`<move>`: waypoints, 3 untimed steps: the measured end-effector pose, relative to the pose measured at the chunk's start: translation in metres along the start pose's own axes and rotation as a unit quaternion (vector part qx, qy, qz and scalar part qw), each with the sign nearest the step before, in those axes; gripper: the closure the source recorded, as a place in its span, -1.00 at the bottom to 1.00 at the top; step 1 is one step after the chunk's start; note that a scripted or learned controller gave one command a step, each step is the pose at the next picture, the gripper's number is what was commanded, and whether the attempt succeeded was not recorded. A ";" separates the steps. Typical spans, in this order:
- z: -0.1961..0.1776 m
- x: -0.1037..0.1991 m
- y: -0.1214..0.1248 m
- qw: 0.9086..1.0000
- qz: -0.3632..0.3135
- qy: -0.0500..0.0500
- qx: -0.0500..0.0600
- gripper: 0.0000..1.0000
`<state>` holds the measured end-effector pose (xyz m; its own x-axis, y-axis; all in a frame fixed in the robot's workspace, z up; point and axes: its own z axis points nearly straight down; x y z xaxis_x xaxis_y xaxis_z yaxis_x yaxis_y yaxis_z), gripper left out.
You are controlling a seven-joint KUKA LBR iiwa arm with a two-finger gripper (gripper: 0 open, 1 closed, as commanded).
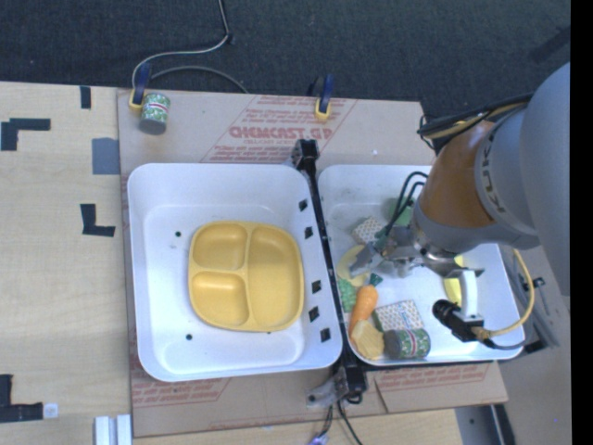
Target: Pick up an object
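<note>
Camera view: yellow plate (246, 275) in left bin (148, 202); carrot (363, 305) in right bin (482, 349).

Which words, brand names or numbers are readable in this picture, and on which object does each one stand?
"CHEMCAST GP": red print on the brown protective sheet behind the bins; the letters are blurred, so this reading is probable, not certain.
Smaller red print repeated across the same sheet: too small to read.
Small can on the sheet: label too blurred to read.
Can in the right bin: label unreadable.
</note>
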<state>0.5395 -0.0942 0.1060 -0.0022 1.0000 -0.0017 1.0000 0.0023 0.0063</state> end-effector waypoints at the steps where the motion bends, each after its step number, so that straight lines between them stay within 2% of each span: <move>1: 0.020 0.000 0.048 1.000 0.000 0.001 0.002 -1.00; 2: 0.010 -0.001 0.048 1.000 0.000 0.000 0.001 1.00; 3: 0.010 -0.001 0.048 1.000 0.000 0.000 0.001 -1.00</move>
<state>0.5875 -0.0948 0.0961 -0.0025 1.0000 -0.0017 1.0000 0.0025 0.0033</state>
